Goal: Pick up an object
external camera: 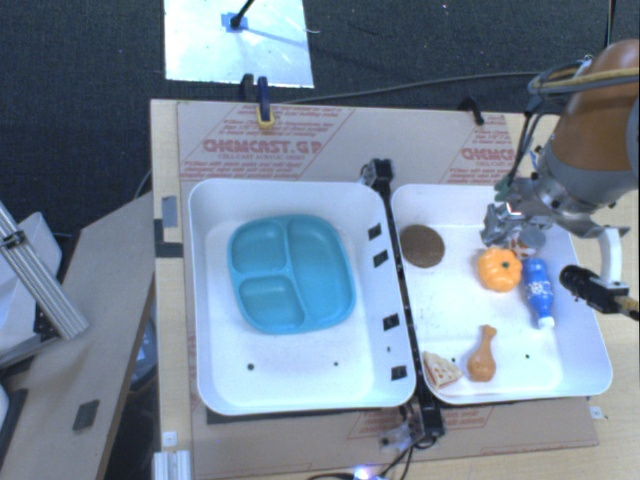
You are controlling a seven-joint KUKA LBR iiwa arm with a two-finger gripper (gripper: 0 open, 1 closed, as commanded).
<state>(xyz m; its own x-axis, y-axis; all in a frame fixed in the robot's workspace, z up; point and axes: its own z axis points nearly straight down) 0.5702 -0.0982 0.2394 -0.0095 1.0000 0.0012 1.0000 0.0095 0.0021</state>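
Note:
The right bin (590, 368) holds an orange pumpkin-shaped toy (498, 270), a blue and white bottle (538, 291), a brown disc (422, 246), a tan drumstick-shaped piece (483, 354) and a sandwich wedge (440, 368). My gripper (503, 224) hangs over the bin's back part, just above the pumpkin toy, and nothing shows between its fingers. The arm comes in from the upper right.
In the left bin (215, 348) lies a blue sectioned plate (291, 273). Black clips line the divider between the bins. A cardboard sheet lies under both bins, with a clamp at its far edge. A metal rail sits at the far left.

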